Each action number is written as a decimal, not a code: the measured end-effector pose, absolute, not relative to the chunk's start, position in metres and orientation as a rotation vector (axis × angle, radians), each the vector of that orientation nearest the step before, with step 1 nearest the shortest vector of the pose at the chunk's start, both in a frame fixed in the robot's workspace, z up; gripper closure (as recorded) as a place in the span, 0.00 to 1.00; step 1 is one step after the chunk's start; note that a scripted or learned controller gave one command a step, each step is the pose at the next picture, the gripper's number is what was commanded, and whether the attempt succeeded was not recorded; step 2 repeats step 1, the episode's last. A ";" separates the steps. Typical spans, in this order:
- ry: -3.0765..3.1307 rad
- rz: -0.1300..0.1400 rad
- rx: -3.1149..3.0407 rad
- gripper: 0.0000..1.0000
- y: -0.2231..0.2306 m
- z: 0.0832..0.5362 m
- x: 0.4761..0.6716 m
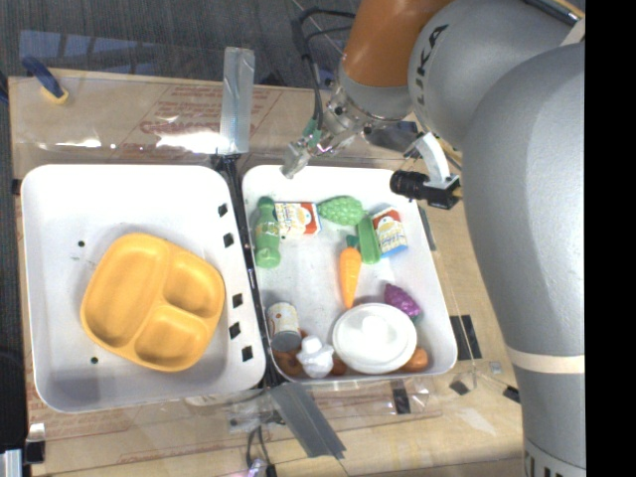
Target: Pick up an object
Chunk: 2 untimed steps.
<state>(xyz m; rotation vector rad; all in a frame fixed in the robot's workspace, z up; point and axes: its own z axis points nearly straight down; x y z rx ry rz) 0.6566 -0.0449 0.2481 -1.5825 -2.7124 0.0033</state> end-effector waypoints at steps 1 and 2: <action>-2.771 0.008 -1.471 1.00 -0.172 0.183 0.624; -2.771 0.008 -1.471 1.00 -0.172 0.183 0.624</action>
